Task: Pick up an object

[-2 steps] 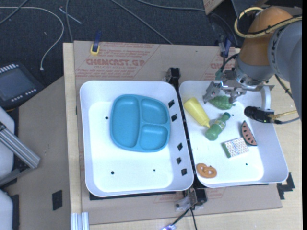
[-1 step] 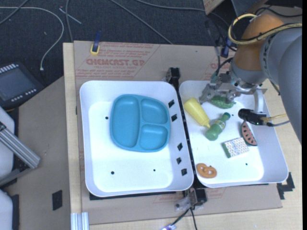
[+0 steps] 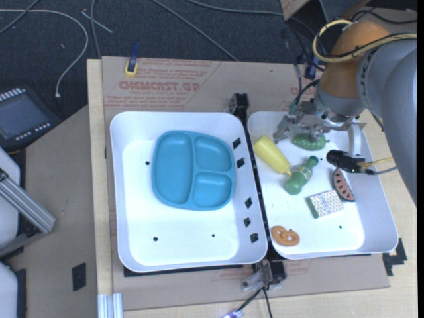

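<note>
The left bin (image 3: 126, 197) held a blue divided plate (image 3: 193, 169), with bare floor along its near edge. In the right bin (image 3: 371, 237), the gripper (image 3: 306, 128) hung over a green object (image 3: 309, 140) by the far wall; whether its jaws were spread, I cannot tell. Nearby lay a yellow bottle (image 3: 272, 154), green bottle (image 3: 299, 175), watermelon slice (image 3: 343, 183) and pretzel (image 3: 285, 236).

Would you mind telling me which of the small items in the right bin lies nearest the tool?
The pale green item at the bin's far edge, directly under the tool. The yellow piece, green bottle, watermelon slice and pretzel lie farther away.
</note>
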Controlling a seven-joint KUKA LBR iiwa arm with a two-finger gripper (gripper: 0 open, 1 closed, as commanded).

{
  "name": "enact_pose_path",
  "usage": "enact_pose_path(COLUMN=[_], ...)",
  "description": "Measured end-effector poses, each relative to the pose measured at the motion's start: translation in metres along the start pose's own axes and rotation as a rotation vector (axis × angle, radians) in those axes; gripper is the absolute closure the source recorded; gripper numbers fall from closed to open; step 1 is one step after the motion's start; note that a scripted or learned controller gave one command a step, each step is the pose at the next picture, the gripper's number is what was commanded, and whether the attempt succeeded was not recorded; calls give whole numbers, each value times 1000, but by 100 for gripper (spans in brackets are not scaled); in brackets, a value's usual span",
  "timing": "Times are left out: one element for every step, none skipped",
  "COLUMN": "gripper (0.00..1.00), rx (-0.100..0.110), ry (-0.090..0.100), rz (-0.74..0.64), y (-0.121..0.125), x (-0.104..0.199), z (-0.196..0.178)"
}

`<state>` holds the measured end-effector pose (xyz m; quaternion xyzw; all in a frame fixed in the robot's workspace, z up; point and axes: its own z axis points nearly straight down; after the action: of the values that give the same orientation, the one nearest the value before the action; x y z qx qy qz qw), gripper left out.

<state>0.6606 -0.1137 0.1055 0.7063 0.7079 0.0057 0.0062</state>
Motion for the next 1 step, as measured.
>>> enact_pose_path(gripper=[100], rx=[6], ry=[0], rz=[0], y=[-1], x=[0], z=[-6])
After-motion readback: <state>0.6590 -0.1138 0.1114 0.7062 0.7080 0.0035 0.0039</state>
